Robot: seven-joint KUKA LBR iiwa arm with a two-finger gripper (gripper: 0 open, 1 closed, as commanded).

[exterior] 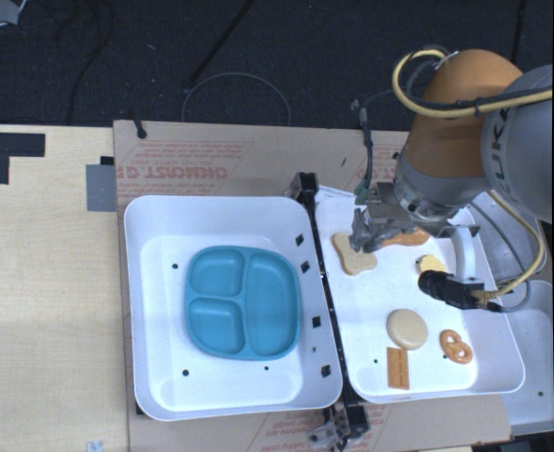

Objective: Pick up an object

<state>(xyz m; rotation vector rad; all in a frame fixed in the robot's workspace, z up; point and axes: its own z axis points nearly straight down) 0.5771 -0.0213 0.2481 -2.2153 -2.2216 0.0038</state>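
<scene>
Gripper (pixel 363 240) hovering low in the right bin (pixel 371 301), its opening being impossible to tell, tan toast-shaped piece (pixel 355 258) lying right beneath it, blue divided plate (pixel 241 301) sitting in the left bin (pixel 154 347).

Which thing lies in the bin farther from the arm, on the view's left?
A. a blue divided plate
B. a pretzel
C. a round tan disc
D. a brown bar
A: the blue divided plate rests flat on the floor of that bin, with its compartments facing up.
</scene>
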